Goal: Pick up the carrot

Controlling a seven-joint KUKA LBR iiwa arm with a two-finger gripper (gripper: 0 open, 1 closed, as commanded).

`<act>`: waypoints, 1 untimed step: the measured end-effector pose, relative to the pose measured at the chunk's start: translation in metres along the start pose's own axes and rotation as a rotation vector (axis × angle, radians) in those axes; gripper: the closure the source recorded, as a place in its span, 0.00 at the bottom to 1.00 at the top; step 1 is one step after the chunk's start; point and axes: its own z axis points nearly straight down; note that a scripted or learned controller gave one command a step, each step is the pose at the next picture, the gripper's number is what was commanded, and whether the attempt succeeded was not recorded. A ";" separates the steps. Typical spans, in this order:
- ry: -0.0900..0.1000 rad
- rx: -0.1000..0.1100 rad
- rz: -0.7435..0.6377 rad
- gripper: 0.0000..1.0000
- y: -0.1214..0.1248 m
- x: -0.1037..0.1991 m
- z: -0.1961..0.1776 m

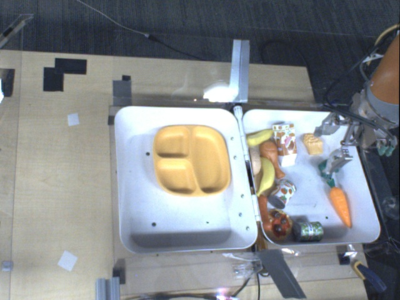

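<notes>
Lying clear, carrot, can nearby

Here's the arm at the right edge: a rounded orange band up top, then a pale grey collar beneath it, smooth and cylindrical. Dark cables loop off its left side, thin and black, curling past the wrist. Below the collar sits a darker, boxier block of metal and black parts. And there's the gripper: silvery-grey fingers, slim and angular, with bright glinting metal faces. Fine markings are too blurred to read.
</notes>
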 end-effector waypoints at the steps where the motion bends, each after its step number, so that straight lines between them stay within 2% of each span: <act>1: 0.013 -0.004 -0.093 0.00 -0.034 0.028 0.132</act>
